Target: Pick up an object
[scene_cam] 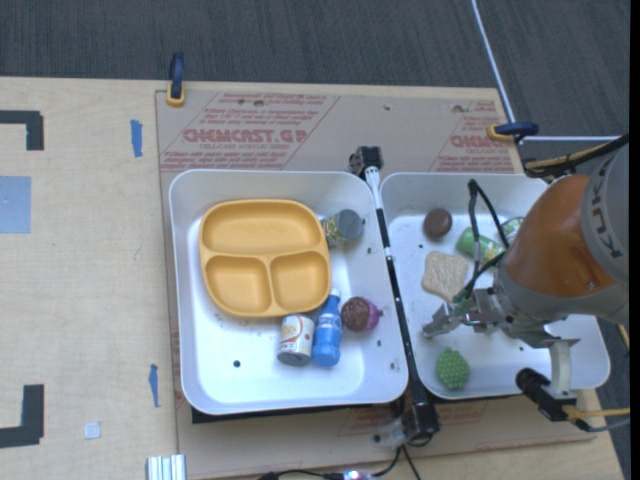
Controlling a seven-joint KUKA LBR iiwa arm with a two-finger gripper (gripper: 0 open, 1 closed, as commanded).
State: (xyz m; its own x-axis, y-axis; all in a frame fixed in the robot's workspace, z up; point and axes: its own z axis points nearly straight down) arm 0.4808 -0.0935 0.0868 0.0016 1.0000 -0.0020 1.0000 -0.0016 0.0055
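Toast-shaped toy (445, 274), the pale slab in the right bin (590, 373), lies just above the gripper (440, 325) in the camera view, with a bumpy green ball (453, 369) below it. You can see the fingers slightly apart over bare bin floor, clasping nothing. I'd judge the slab light, stiff and flat (likely foam or plastic), so take it across its narrow edges.

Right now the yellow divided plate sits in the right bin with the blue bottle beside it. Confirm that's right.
Not quite. The camera view shows the yellow divided plate in the left bin, not the right one. The rest holds: the blue bottle lies beside the plate, just off its lower right corner.
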